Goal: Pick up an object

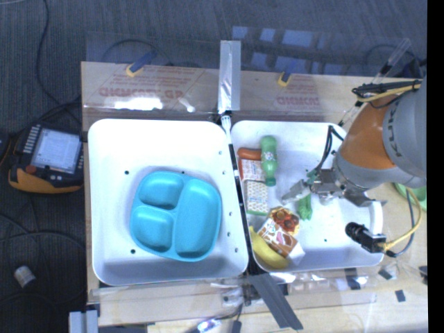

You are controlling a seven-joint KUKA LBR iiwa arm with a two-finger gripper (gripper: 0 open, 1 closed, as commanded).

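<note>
So we're looking at a small green object (304,209) sitting in the right white bin (316,136), pressed right up against the arm's metal two-finger gripper (303,189); whether it's actually pinched, we're not managing to tell. A green bottle (268,159), patterned packets (256,194) and a yellow banana (267,254) are crowding the bin's left wall, leaving bare floor toward the far edge. The blue divided tray (175,214) is lying in the left bin (111,144).

No legible text; print on cardboard sheet (146,89) too blurred.
</note>
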